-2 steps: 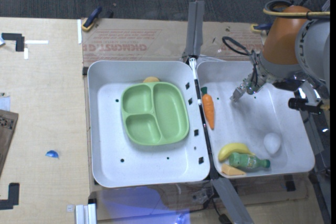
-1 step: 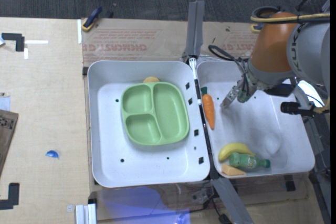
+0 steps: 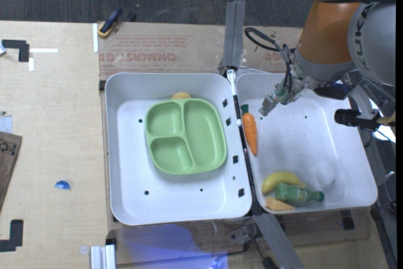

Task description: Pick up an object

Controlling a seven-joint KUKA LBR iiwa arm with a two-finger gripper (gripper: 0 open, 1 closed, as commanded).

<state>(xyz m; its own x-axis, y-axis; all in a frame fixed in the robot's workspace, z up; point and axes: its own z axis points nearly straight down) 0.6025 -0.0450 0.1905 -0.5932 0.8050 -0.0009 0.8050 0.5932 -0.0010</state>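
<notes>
the pincer (image 3: 269, 104) hangs above the right bin (image 3: 352, 198); its state, i cannot tell. the carrot (image 3: 250, 131) lies nearest, by the left wall. best to descend centred, straddling it crosswise.

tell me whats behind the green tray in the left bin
A small yellow thing peeks out past the far edge of the green tray, lying in the left bin. Only its top sliver shows; the tray covers the rest, so what it is cannot be told.
</notes>
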